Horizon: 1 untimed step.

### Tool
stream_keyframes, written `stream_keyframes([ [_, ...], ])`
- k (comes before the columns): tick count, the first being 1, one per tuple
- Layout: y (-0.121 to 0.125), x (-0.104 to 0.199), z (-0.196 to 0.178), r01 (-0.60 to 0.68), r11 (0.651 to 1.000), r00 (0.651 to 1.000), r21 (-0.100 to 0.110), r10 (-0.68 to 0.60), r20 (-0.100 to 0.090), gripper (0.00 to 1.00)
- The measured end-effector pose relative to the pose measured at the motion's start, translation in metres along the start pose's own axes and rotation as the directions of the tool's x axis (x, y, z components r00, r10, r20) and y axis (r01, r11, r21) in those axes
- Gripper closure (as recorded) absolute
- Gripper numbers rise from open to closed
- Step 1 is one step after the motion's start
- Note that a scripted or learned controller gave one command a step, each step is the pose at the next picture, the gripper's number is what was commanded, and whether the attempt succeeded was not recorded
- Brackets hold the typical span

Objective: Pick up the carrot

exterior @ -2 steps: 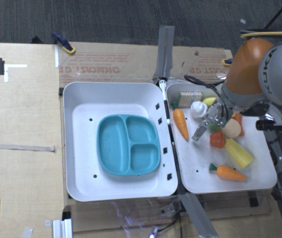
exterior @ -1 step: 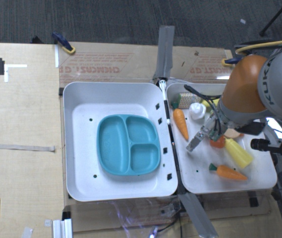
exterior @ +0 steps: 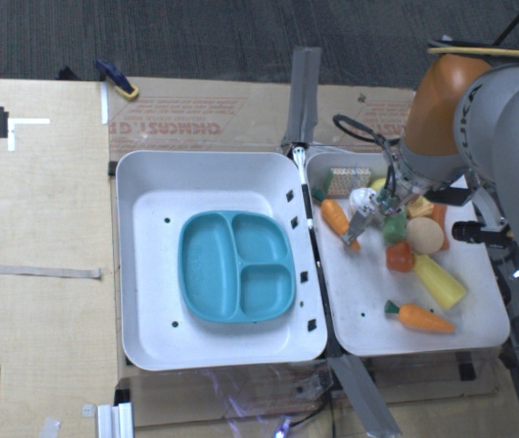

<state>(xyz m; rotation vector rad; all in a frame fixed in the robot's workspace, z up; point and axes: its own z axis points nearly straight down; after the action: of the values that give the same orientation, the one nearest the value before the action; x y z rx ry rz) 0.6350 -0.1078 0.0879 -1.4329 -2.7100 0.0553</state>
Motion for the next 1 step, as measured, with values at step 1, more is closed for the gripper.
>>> stream_keyframes([
  [1, -0.0044, 0.0118, -0.0028, -0.437, 0.896, 0.898, -0.08, 0.439, 0.016, 0.0],
])
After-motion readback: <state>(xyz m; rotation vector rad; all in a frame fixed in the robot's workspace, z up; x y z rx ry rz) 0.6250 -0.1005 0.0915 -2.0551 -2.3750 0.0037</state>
